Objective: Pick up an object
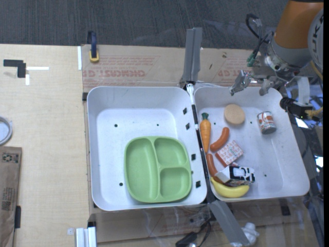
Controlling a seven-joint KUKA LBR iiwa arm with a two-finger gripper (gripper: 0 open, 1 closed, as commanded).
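Spanning the pale bench (41, 117), two white bins (103, 138) sit abutting.

Two-finger gripper (253, 83) is seen w/ fingers apart above right white bin's (288, 163) far rim, nothing between them. Round tan biscuit (235, 114) & small red-white can (266, 122) are seen just below.

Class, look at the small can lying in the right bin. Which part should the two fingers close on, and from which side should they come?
Grip the can across its curved body at mid-length, coming straight down from above. It lies on its side, apart from the round biscuit-like disc, so both flanks look free. The gripper hangs above the bin's far rim.
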